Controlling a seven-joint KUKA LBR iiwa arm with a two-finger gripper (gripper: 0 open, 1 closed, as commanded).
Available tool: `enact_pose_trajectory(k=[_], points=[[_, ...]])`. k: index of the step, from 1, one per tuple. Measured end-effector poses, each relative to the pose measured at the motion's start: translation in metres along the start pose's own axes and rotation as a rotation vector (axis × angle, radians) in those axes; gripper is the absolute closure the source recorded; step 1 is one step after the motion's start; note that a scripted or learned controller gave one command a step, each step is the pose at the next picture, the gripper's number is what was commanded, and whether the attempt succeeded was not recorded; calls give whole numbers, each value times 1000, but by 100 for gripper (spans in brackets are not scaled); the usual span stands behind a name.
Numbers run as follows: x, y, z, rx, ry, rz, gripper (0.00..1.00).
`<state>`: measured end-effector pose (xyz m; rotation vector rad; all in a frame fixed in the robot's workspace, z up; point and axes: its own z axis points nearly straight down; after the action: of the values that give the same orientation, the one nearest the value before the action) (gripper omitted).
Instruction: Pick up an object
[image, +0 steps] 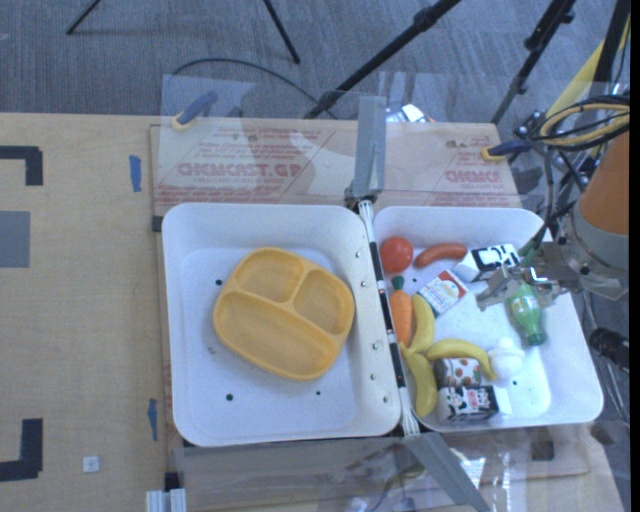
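Right bin (575, 395): gripper (512, 283) low over its upper part, fingers apparently closed around a green bottle (526, 312), though the grip is hard to confirm. Tomato (396, 253), carrot (402, 316) and bananas (424, 345) lie alongside. Left bin (190, 330): yellow divided plate (283, 312).

The left white bin (190, 330) holds a yellow divided plate (283, 312) lying flat. In the right white bin (575, 385) lie a tomato (396, 253), a carrot (402, 316), two bananas (424, 352), small cartons (466, 387) and a green bottle (526, 313). The gripper (515, 283) reaches in from the right and hangs just above the bottle's cap end.
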<state>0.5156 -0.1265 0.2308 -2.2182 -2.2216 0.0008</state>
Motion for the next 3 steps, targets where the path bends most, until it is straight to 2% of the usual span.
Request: enact_pose_trajectory(k=[1,2,3], points=[[-50,1,128,-3,-1,27,0],[-51,1,118,-5,-2,31,100],[21,52,-36,-3,-2,98,100]])
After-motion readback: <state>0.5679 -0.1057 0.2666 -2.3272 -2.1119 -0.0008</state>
